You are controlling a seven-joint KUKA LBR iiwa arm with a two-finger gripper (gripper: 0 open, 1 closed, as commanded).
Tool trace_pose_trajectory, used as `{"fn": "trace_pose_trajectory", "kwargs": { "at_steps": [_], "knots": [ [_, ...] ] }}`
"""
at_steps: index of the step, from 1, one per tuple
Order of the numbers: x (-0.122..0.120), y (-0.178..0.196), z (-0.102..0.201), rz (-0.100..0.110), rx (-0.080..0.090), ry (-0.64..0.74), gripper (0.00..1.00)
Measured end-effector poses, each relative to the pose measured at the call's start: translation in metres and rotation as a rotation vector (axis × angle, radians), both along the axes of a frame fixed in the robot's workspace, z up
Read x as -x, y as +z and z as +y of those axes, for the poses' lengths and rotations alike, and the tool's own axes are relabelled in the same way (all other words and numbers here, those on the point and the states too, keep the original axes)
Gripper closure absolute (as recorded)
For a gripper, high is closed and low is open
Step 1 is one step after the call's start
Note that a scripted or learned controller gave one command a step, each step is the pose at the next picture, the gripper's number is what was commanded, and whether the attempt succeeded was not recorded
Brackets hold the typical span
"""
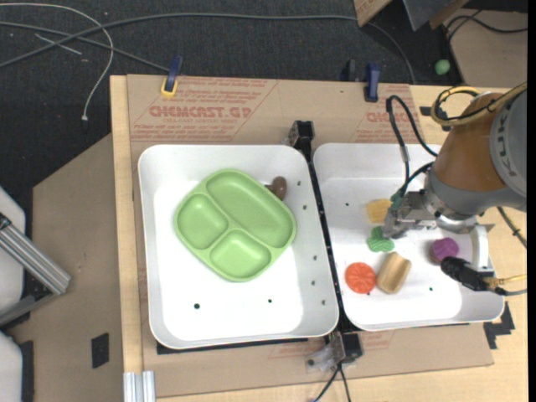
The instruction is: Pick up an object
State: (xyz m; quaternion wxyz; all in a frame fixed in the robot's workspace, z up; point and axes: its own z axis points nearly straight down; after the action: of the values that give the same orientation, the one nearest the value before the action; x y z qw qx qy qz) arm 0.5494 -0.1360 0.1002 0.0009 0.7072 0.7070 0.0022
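Green toy just beneath jaws of unclear state, beside yellow piece, orange ball, tan block.

Two bins sit side by side on the surface. The left bin holds a divided plate with a small round object touching its far right edge. In the right bin, several small objects cluster near the middle, under the gripper.

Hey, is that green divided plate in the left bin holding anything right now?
Empty: all three compartments of the green plate show bare. A small brown object sits just outside its rim.
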Motion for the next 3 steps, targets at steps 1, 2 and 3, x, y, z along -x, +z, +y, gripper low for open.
{"fn": "trace_pose_trajectory", "kwargs": {
  "at_steps": [1, 2, 3],
  "knots": [
    [-0.003, 0.059, 0.009, -0.002, 0.003, 0.002, 1.00],
    [-0.006, 0.121, 0.001, -0.003, 0.004, 0.001, 1.00],
    [-0.007, 0.163, 0.001, -0.002, 0.003, 0.002, 1.00]
  ]
}}
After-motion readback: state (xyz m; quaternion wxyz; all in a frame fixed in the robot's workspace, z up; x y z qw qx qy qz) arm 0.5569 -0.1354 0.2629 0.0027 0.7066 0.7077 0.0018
